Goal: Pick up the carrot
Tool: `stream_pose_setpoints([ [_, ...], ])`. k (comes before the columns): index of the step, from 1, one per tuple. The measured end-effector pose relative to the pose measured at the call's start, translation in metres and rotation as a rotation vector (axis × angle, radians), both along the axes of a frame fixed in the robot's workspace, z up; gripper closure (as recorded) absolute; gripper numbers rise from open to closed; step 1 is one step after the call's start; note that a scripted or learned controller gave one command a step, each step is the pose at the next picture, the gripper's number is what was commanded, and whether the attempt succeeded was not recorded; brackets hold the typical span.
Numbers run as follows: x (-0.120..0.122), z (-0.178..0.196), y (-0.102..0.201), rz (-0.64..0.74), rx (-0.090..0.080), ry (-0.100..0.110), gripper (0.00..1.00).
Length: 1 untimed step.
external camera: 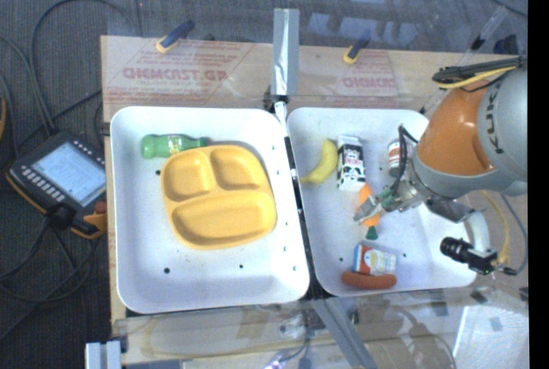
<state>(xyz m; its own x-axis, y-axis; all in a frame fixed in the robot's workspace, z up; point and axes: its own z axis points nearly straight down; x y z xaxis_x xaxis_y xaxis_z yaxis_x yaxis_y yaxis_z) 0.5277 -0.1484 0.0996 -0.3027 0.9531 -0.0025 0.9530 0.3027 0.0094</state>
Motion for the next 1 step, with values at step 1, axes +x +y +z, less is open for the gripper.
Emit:
stream_pose_setpoints([
  [1,0.0255,0.09,0.0228,0.092,-0.001,0.013,1.0],
])
